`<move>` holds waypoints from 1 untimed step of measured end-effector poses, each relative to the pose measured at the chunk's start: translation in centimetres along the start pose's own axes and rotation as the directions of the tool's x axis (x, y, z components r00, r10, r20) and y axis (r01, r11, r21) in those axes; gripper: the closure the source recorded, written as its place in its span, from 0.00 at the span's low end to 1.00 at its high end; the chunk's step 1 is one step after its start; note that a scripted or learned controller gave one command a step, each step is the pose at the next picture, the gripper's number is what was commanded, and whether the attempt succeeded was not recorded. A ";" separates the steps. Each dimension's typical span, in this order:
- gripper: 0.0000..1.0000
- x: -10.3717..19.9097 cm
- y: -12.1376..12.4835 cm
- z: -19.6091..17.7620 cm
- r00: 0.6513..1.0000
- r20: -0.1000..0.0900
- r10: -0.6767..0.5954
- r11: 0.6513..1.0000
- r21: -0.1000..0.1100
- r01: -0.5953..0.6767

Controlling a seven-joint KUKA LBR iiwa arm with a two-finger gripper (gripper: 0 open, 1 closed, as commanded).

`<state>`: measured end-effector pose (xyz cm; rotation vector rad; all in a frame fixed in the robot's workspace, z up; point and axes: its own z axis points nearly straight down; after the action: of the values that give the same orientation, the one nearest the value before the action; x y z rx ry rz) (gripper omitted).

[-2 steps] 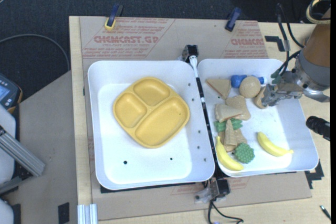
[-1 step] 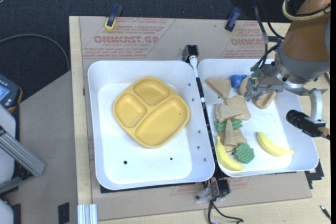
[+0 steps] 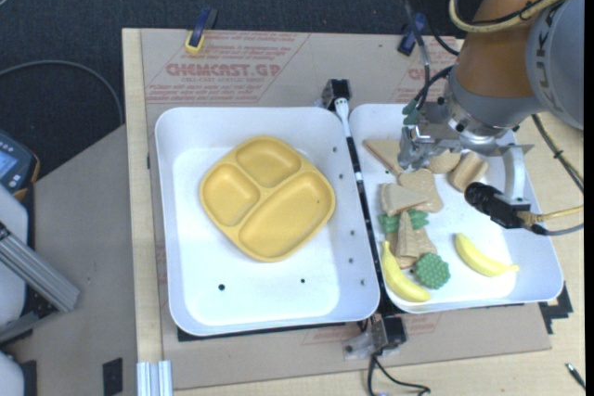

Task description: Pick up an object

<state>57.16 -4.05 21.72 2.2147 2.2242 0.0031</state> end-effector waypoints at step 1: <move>1.00 5.3 1.2 -1.2 1.000 -0.001 -0.001 1.000 0.000 0.001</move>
<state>58.32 1.25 22.88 2.2138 2.2262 0.0049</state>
